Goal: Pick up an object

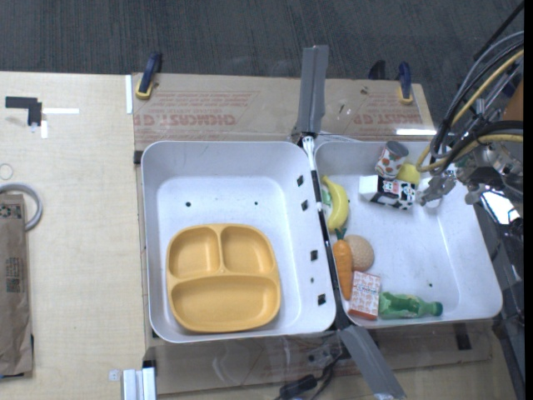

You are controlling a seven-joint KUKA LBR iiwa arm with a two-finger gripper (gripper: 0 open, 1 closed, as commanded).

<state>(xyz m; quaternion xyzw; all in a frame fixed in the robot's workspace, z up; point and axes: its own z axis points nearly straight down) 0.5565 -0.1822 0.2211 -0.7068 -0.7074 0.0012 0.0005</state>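
Nothing is picked up yet, as far as I can judge: my gripper hangs low over the far right part of the right bin, and I see no object lifted off the bin floor or caught in it. Whether it is released or clenched I cannot tell from this slant. The nearest candidates sit just beside it to its left: a black-and-white spotted toy touching a white block, with a yellow piece and a small can just behind them. Further off, along the wall shared with the left bin, lie a banana, a carrot and a tan ball close together, and at the near edge a small orange carton touches a green bottle lying on its side. So the whole job remains, I think: settle on one thing, close on it, and raise it. The left bin holds a yellow divided plate. Both bins rest on a cardboard sheet held by blue clamps to a pale wooden bench; a brown paper bag lies at the bench's left edge, and dark carpet runs beyond.
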